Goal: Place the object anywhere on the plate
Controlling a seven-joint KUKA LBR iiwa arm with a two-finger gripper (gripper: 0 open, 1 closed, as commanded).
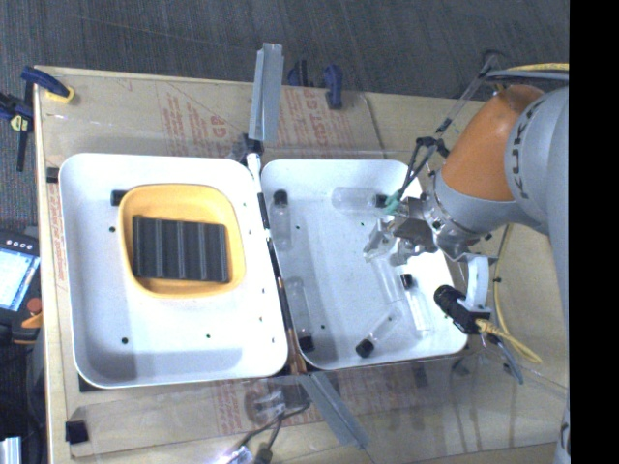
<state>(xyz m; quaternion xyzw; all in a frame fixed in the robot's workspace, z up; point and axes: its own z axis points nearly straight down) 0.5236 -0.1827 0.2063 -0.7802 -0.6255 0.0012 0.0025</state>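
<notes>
A yellow plate (145, 201) with a dark ridged centre lies in the left bin (87, 327). Several clear plastic tubes with black caps lie in the right bin (329, 259): one by the left wall (280, 218), one lower on that wall (296, 303), one near the front (383, 330). Another clear tube (350, 198) lies at the back. My gripper (389, 245) hangs low over the right side of the right bin, above one more clear tube (418, 307). Its metal parts blend with the clear plastic around them.
The grey arm with its orange band (488, 153) reaches in over the right bin's right edge. Cables (503, 336) trail at the front right. Clamps (331, 83) and metal bars (265, 90) stand along the bench's back; a screen (14, 278) sits at far left.
</notes>
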